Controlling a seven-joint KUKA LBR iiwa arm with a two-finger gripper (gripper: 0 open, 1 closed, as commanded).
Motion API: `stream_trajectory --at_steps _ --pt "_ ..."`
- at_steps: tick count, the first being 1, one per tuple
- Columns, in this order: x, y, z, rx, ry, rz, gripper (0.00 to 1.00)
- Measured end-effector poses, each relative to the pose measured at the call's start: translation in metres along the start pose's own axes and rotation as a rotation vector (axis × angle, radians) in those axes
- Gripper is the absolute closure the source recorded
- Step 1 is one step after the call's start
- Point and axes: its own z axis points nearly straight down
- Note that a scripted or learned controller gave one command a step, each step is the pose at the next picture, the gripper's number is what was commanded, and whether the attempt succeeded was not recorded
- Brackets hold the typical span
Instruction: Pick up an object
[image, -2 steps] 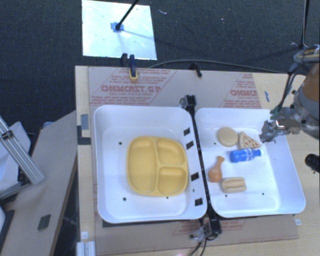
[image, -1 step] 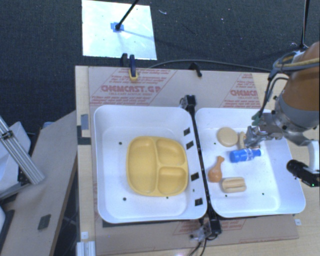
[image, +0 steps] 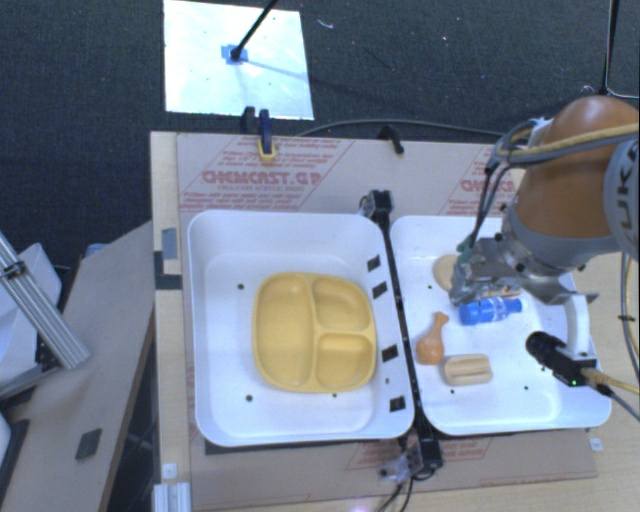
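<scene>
A small blue bottle (image: 490, 309) lies on its side in the right bin (image: 500, 415), just under the gripper (image: 470, 285), which hangs low over it (whether the jaws are open or closed cannot be told from here). Near it, toward the divider, lies an orange pear-shaped toy (image: 433, 340), and just beside that a tan bread-roll toy (image: 467, 369). A pale yellow disc (image: 445, 270) peeks out beside the gripper. The left bin (image: 215, 260) holds a yellow divided plate (image: 312, 332).

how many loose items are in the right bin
4: a blue bottle by the tool, an orange drumstick-shaped toy, a tan bun, a tan piece. The arm may hide more.
</scene>
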Motion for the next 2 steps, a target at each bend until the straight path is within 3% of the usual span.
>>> stream_trajectory --at_steps 2 --pt "0.106 0.002 0.027 0.003 0.001 -0.001 1.00"
